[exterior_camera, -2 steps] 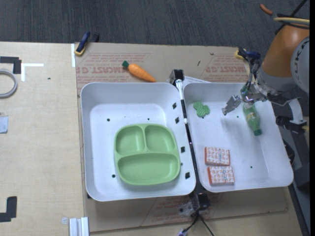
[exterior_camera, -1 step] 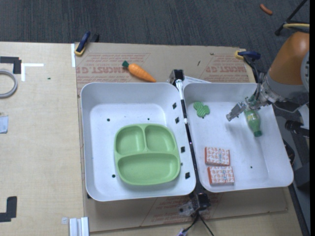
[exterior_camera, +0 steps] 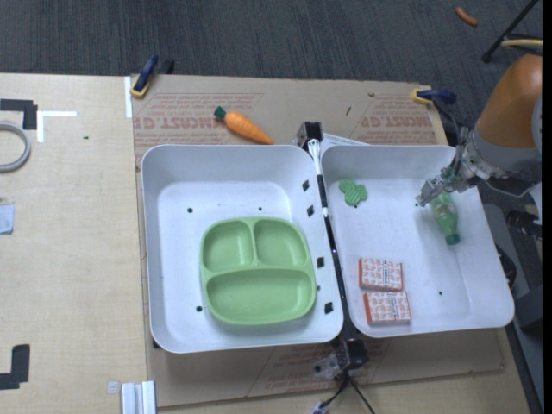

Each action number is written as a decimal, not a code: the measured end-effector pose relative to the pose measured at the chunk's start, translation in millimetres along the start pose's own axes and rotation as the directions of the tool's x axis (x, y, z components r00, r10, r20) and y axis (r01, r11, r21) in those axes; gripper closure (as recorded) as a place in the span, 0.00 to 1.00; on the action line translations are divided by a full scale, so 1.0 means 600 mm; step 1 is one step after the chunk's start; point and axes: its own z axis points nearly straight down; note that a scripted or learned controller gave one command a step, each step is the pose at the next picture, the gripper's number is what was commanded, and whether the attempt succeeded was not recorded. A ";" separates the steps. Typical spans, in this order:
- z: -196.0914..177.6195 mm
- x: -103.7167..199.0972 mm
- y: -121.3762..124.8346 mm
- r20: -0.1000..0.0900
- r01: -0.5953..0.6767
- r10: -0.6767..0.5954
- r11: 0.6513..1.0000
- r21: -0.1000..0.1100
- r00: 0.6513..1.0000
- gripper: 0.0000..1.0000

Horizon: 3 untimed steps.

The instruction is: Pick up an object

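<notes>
My gripper [exterior_camera: 437, 191] hangs over the right bin [exterior_camera: 483, 309], near its far right side, with the grey arm and orange band coming in from the right. A clear green bottle [exterior_camera: 447, 220] sits directly below it, its upper end meeting the gripper tip; whether it is gripped is unclear. A small green leafy toy [exterior_camera: 352, 192] lies at the bin's far left. Two orange-and-white boxes [exterior_camera: 380, 274] [exterior_camera: 387, 308] lie side by side near the front.
The left bin [exterior_camera: 172, 188] holds a green divided plate [exterior_camera: 257, 271]. A toy carrot [exterior_camera: 244, 125] lies on the cardboard behind the bins. Clamps [exterior_camera: 145, 74] [exterior_camera: 435, 97] hold the cardboard's far corners.
</notes>
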 end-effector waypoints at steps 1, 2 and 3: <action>-0.118 0.077 0.050 -0.002 -0.046 0.046 0.999 0.017 0.999 1.00; 0.034 -0.003 -0.003 -0.006 -0.086 0.086 0.996 0.015 0.996 1.00; -0.163 0.045 0.081 0.004 -0.351 0.351 0.936 0.017 0.936 1.00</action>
